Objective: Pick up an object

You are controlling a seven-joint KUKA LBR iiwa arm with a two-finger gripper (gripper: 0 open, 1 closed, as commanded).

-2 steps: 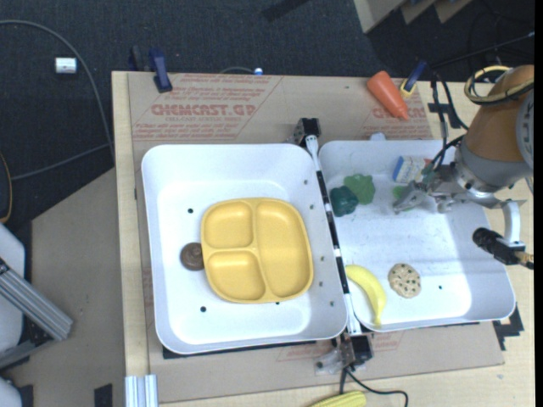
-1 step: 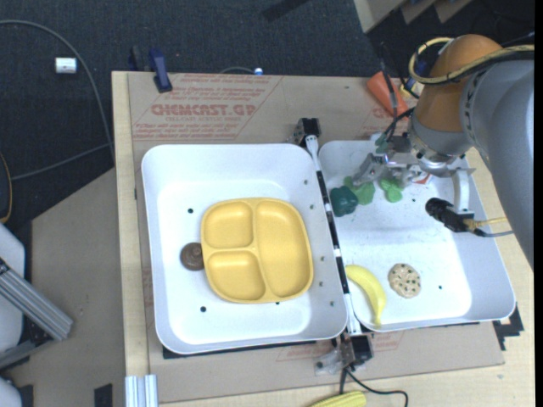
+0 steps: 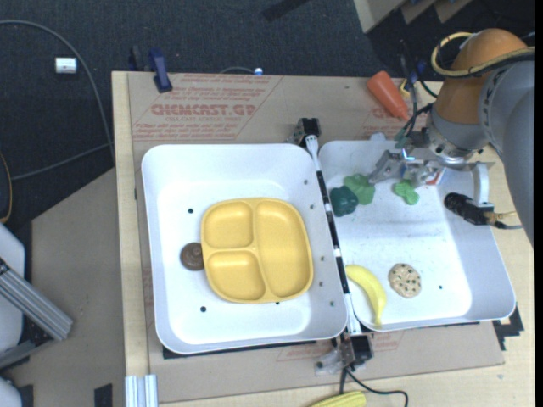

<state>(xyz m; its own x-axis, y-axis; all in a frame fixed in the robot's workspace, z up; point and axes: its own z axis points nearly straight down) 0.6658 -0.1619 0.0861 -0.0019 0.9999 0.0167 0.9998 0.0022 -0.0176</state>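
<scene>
From the overhead camera I see the gripper (image 3: 407, 166) low over the right bin (image 3: 475, 261), at its twelve o'clock edge, fingers spread wide with nothing between them. A small green piece (image 3: 406, 193) lies just at their six o'clock. I judge this the approach step; next I'd need to descend and close on it.

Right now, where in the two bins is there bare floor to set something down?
Right bin: bare floor in the middle, between the green pieces near the gripper and the banana and cookie. Its far end is crowded. Left bin: the yellow tray takes the centre; open strips along the far and near walls.
</scene>
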